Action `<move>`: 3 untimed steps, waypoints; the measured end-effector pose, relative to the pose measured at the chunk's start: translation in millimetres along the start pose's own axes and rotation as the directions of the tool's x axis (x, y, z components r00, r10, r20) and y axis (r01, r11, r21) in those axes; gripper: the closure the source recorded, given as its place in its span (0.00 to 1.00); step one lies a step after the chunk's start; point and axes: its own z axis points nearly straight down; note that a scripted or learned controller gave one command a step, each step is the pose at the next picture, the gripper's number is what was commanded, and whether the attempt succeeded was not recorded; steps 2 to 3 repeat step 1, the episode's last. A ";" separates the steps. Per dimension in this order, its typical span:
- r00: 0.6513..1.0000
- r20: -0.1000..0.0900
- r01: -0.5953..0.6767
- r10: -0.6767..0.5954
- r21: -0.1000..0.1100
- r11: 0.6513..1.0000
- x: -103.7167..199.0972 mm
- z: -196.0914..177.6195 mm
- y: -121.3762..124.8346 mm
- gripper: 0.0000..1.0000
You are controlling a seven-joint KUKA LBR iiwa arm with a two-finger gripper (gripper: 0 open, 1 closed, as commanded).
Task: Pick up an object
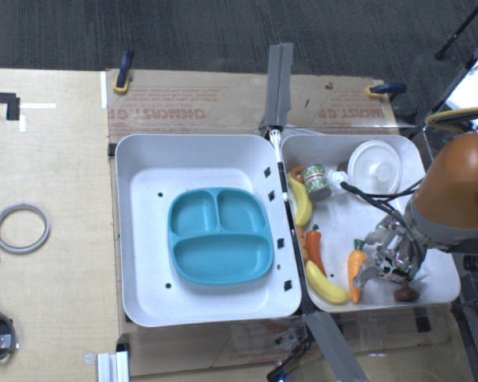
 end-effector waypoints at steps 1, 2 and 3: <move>1.000 -0.007 -0.021 0.021 0.004 1.000 27.6 6.3 38.0 0.00; 1.000 -0.007 -0.021 0.021 0.004 1.000 27.6 6.3 38.0 0.00; 1.000 -0.007 -0.021 0.021 0.004 1.000 27.6 6.3 38.0 0.00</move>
